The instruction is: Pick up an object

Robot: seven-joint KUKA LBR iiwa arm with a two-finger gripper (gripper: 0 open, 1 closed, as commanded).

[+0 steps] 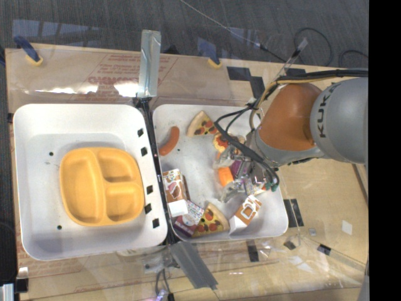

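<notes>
My gripper point(243, 173) reaches down into the right bin point(188, 115), hanging below the grey arm and its orange band point(287, 125). Just left of it lies a small orange piece point(225, 177), and a yellow-red toy point(220, 143) sits beside the wrist cables. A pizza slice point(202, 124) lies at the bin's back and a brown sausage point(169, 140) at its back left. Near the front are a brown packet point(175, 185), a second pizza slice point(213, 219) and a small orange-white box point(248, 211). The gripper's tip is hidden among cables and toys.
The left bin point(31, 124) holds a yellow divided plate point(100, 185). A metal strip point(149, 64) stands up at the divide between the bins. Black cables point(313, 74) run behind the arm at the right. Tape marks dot the bench.
</notes>
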